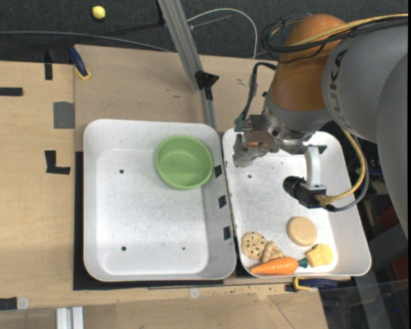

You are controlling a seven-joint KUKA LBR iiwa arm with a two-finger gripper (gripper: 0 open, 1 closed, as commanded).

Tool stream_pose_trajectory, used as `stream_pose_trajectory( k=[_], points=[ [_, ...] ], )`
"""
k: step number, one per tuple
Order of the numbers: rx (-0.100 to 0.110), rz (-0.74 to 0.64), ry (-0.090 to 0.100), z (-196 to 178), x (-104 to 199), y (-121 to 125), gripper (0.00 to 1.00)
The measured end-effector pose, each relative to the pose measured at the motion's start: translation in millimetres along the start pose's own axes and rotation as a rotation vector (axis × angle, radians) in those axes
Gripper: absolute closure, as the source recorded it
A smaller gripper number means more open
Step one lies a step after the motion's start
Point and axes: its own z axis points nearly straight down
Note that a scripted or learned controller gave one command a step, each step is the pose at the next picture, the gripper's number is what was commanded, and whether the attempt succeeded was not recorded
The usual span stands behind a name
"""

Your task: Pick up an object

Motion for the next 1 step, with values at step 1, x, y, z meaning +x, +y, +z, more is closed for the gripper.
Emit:
stream_pose_trajectory(
  k=[1],
  points=[
    [0.003, 0.001, 0.000, 22.6, 49.5, 2.6, 1.00]
  ],
)
